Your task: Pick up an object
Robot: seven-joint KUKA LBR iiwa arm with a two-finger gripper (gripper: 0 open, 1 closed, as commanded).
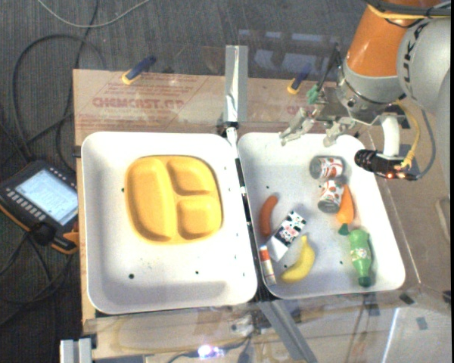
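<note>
My gripper point(312, 133) hangs over the far edge of the right bin point(287, 174), its two fingers spread apart with nothing between them. Below and to its right lie two small cans point(329, 180), one behind the other. An orange carrot point(346, 207) and a green bottle point(360, 254) lie near the bin's right side. Toward the bin's left lie a red sausage point(267, 212), a black-and-white cow-print carton point(290, 228), a yellow banana point(301, 262) and a small white tube with a red cap point(266, 265).
The left bin point(106, 263) holds a yellow divided tray point(175, 197). A handheld control pendant point(36, 198) lies off the bench at the left. Cables run across the floor behind. A metal divider point(232, 89) stands between the bins at the back.
</note>
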